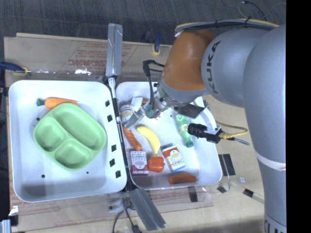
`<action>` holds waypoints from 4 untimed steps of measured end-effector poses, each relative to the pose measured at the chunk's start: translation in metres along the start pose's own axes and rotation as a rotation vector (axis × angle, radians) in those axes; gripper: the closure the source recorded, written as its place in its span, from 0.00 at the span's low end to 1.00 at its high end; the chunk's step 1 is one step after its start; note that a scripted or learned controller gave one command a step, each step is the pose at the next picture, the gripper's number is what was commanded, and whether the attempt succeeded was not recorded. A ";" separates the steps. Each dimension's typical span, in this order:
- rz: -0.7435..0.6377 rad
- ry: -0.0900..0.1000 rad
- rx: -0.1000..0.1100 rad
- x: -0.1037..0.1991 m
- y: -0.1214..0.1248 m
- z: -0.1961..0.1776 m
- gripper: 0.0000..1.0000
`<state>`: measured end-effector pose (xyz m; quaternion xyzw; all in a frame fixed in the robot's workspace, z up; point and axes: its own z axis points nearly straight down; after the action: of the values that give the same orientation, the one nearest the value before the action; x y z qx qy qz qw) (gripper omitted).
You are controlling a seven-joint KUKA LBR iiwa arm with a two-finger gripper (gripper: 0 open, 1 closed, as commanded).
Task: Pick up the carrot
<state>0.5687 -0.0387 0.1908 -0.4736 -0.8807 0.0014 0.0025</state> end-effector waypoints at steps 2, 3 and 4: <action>-0.082 -0.001 -0.001 -0.007 -0.013 0.000 0.00; -0.237 -0.001 -0.001 0.023 -0.020 0.000 0.00; -0.140 -0.005 -0.004 -0.055 0.017 -0.030 0.00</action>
<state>0.6134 -0.0747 0.2207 -0.4109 -0.9117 0.0008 -0.0003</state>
